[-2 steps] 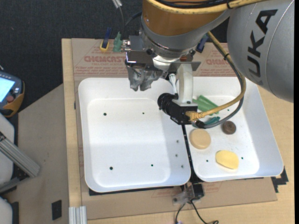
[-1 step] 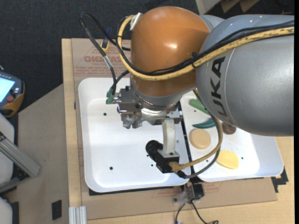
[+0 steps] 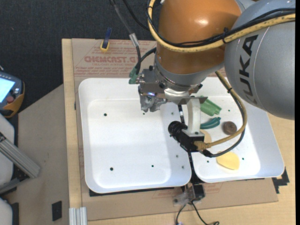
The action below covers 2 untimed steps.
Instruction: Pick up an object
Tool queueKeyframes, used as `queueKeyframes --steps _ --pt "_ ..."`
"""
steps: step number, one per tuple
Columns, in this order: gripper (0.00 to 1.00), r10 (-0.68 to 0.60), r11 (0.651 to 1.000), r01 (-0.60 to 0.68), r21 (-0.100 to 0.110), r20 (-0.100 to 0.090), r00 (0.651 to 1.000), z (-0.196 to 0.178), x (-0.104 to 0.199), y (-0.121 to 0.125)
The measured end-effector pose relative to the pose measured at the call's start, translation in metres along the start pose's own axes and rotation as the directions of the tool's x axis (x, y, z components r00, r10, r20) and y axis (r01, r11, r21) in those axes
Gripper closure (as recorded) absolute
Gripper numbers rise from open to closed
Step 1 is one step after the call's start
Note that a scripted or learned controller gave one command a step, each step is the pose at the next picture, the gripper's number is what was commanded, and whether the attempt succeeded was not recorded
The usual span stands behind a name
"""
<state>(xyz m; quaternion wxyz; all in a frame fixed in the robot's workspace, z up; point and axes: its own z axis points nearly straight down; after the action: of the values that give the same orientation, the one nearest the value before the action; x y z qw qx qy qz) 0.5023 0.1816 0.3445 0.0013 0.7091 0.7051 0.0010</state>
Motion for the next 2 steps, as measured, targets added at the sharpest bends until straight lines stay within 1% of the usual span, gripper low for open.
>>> queueKeyframes --steps 1,2 --pt "1.00 -0.001 1.000 0.001 0.007 0.001 1.000 -0.008 -0.048 -0.024" --pt "1.00 0.006 1.000 -0.006 -0.019 -0.001 1.000 -0.171 -0.157 -0.021"
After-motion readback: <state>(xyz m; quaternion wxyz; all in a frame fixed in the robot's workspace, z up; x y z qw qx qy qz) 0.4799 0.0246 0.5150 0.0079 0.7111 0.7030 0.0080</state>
